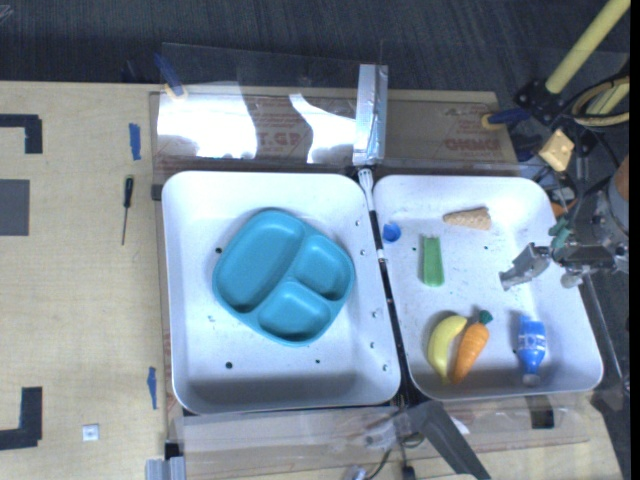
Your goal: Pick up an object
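The right bin [575,313] holds several small items. A tan wedge [468,218] lies at the back, with a small blue ball [391,232] near the left wall and a green stick [431,261] beside it. At the front sit a yellow banana [446,342], an orange carrot [470,349] leaning on it, and a blue bottle [531,344]. My gripper [545,271] hangs over the right side of this bin, above and behind the bottle. It is open, with bare bin floor between its fingers.
The left bin [200,358] carries a blue divided plate [285,276]. A raised divider [378,268] separates the two bins. Cables and a yellow pole [595,33] crowd the back right corner beside the arm.
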You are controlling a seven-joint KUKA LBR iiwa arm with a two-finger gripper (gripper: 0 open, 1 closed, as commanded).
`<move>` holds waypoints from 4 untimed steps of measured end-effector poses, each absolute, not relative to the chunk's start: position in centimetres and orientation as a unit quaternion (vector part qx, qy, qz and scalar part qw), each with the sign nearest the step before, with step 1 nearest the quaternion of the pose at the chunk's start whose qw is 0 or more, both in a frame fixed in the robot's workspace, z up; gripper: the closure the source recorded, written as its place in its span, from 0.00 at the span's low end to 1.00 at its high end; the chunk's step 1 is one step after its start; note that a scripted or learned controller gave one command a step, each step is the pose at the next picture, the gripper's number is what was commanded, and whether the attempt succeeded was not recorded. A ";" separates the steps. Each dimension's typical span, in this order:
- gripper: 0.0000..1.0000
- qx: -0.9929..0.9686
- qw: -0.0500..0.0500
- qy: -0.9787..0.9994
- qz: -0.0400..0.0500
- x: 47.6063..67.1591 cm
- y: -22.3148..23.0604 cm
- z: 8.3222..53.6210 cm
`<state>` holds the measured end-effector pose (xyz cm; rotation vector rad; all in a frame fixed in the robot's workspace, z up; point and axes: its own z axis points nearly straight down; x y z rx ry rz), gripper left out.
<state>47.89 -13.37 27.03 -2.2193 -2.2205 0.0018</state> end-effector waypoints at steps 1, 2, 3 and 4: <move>0.00 -0.669 0.004 -0.743 0.002 49.3 -6.9 18.1; 0.00 -0.683 -0.002 -0.730 -0.001 48.1 -11.4 9.4; 1.00 -0.684 -0.002 -0.730 -0.001 48.1 -11.4 10.3; 1.00 -0.643 -0.002 -0.766 -0.003 48.2 -5.7 23.0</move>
